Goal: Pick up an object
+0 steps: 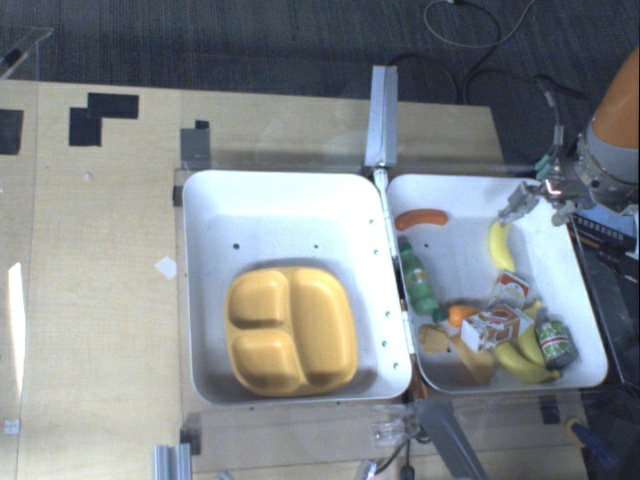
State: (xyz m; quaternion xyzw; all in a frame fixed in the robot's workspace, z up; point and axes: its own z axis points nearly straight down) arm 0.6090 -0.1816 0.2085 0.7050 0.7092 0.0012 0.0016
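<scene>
My gripper [537, 206] hangs over the far right part of the right bin [590, 318], open, with nothing between its fingers. A small yellow banana [500, 246] lies just below and left of it, apart from the fingers. A red sausage [420, 219] rests near the bin's far left corner. A green bottle [415, 280] lies along the left wall. At the near side are a red-and-white carton [497, 325], an orange piece [457, 315], a brown piece [435, 340], a larger banana [520, 358] and a dark can [553, 340].
The left bin [210, 268] holds a yellow compartment tray [292, 328]. A metal divider post [383, 118] stands between the bins at the far side. Cables [480, 28] lie on the dark floor behind the bench.
</scene>
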